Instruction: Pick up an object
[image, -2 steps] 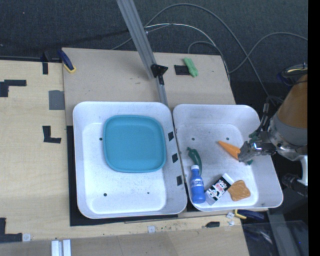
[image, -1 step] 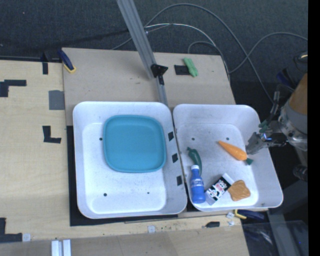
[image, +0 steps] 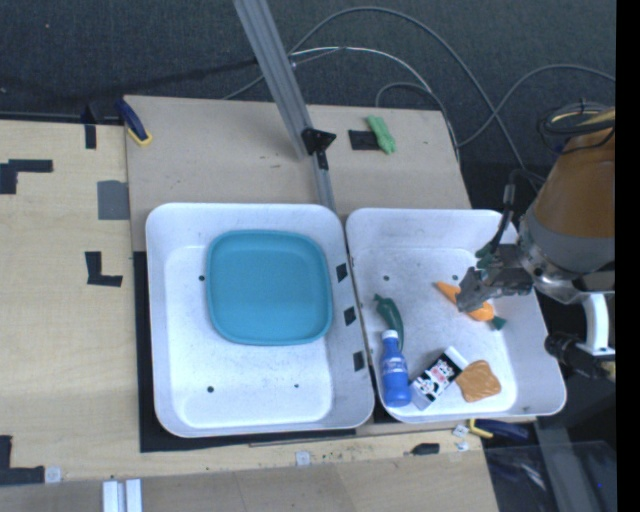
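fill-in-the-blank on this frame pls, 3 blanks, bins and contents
1. The teal plate lies in the ____ bin.
2. The gripper is down over the ____ carrot-like piece in the right bin.
3. The bottle beside the black-and-white carton is ____ in colour.

Missing words: left; orange; blue

No text, brand or number can be read. Black-and-white markings are seen on a small carton (image: 436, 378) in the right bin (image: 420, 225), but too blurred to be made out.
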